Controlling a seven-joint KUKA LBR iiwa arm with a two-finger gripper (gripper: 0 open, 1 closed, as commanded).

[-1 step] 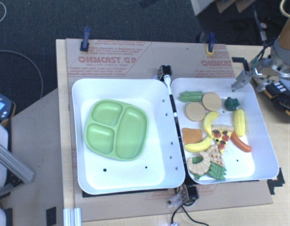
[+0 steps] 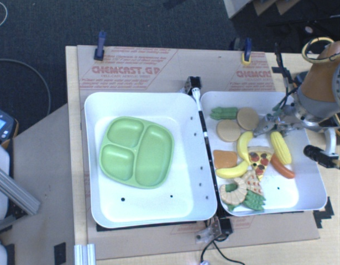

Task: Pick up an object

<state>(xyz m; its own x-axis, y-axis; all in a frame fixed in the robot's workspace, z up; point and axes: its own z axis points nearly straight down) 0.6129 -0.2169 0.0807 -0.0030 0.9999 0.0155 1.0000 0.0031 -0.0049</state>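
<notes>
The right bin (image 2: 308, 195) holds several toy foods. Among them are a yellow corn cob (image 2: 281, 147), two bananas (image 2: 244, 144) (image 2: 232, 171), a pizza slice (image 2: 261, 162), a red sausage (image 2: 283, 168), two tan discs (image 2: 249, 117) (image 2: 229, 130), a green pea pod (image 2: 224, 113) and an orange piece (image 2: 225, 159). My gripper (image 2: 267, 125) reaches in from the right, low over the bin's upper middle. It sits just above the top end of the corn cob and beside the upper tan disc. I see nothing held in it.
The left bin (image 2: 103, 203) holds a green divided plate (image 2: 137, 151). A cookie-like piece (image 2: 234, 192) and a green leafy piece (image 2: 254, 201) lie near the right bin's front edge. The arm's orange-banded wrist (image 2: 319, 84) hangs over that bin's right rim. Blue clamps (image 2: 99, 46) (image 2: 246, 51) hold the board's far edge.
</notes>
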